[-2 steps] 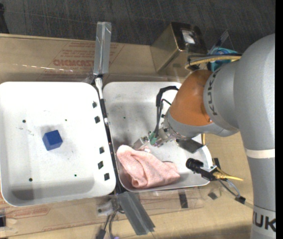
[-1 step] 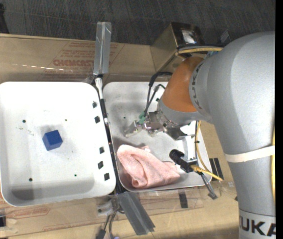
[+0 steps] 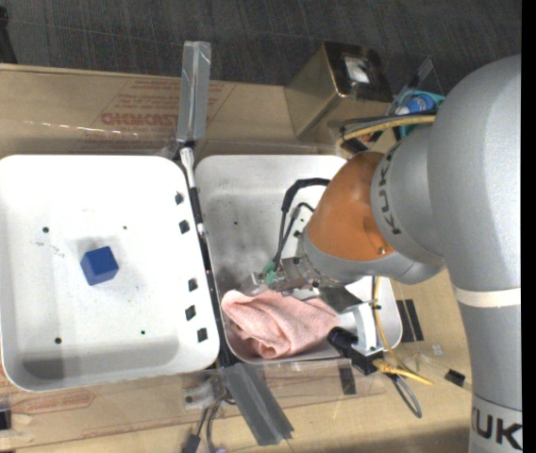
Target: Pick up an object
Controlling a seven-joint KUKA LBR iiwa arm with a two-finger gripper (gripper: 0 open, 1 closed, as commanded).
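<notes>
Cloth is what you have under the arm: a pink cloth point(image 3: 277, 321) lies crumpled at the near end of the right bin point(image 3: 240, 196), against the wall it shares with the left bin point(image 3: 23, 253). Your claw point(image 3: 282, 276) sits low over that cloth's far edge, just beside or touching it, but the orange band point(image 3: 343, 220) and the grey wrist hide most of it, so you cannot tell whether it is released or clenched, nor whether it has any of the fabric. Look to the left bin and you see a small blue cube point(image 3: 99, 264) resting alone near its middle, well apart from the arm. Both bins sit on a cardboard-covered surface point(image 3: 79, 107).
</notes>
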